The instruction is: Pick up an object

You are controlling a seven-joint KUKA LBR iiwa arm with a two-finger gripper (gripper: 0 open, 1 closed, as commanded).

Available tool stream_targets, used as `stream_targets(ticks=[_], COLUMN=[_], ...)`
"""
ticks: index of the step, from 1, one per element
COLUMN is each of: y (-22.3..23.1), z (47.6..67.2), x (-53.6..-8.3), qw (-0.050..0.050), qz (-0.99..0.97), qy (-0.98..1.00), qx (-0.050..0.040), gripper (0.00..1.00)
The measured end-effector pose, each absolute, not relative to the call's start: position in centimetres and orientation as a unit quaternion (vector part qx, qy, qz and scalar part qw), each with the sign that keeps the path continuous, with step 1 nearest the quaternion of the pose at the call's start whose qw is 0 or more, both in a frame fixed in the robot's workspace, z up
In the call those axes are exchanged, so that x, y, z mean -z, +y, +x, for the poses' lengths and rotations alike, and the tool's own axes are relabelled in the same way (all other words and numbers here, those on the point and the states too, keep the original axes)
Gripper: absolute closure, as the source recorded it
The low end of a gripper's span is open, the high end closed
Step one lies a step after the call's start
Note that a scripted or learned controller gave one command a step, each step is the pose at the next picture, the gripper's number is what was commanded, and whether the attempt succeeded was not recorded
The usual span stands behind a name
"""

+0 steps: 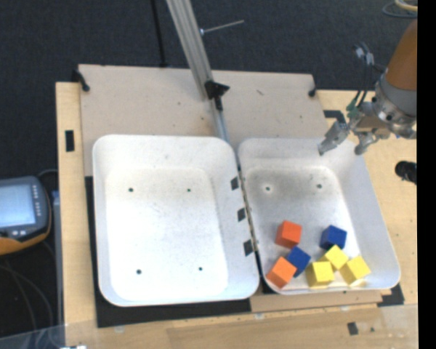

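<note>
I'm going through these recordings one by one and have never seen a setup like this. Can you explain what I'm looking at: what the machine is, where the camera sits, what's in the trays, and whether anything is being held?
This is one picture from a camera fixed above a wooden bench, looking down at a slant. The machine entering from the right is a robot arm with an orange band; its two-finger gripper hangs open over the far right corner of the right bin, with nothing between its fingers. Two shallow white bins sit side by side. The left bin shows just its speckled floor. The right bin holds small blocks clustered at its near end: two orange blocks, two blue blocks and three yellow blocks. A metal pole rises behind the bins, and a small screen device lies off the bench at left. Nothing has been picked up yet.
</note>
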State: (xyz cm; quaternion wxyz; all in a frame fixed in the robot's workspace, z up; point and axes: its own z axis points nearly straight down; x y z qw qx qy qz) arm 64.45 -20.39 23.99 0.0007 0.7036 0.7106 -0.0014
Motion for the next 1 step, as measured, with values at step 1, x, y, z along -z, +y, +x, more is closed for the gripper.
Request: stream_targets(ticks=[1], y=[-16.77], z=[60.15], x=[-12.18], qw=[-0.003], qz=[0.707], qy=[0.707], qx=[0.0024], gripper=[0.0])
